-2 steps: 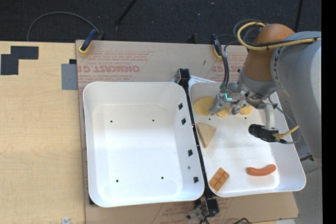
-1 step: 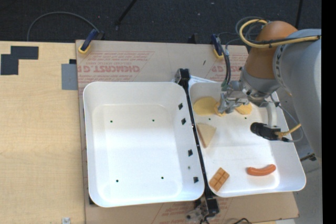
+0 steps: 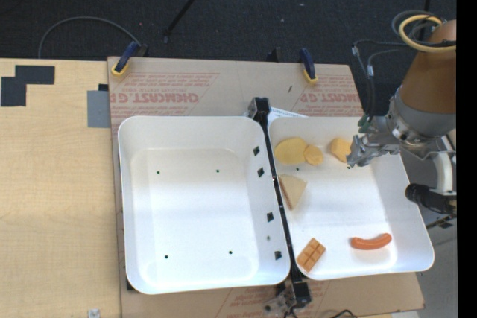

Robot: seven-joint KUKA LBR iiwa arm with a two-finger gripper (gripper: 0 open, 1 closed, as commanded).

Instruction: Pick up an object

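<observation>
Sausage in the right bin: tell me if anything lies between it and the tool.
Nothing visible does. The tool hangs at the bin's far right, beside a yellow piece; bare bin floor runs from there to the sausage.

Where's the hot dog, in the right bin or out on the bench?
In. The hot dog lies flat on the floor of the right bin, near its front-right corner, apart from the waffle and the end effector.

Two white bins side by side on the bench, left bin, right bin holding yellow pieces, a wedge, a waffle, a sausage, tool beside a yellow chunk at the far right
</observation>
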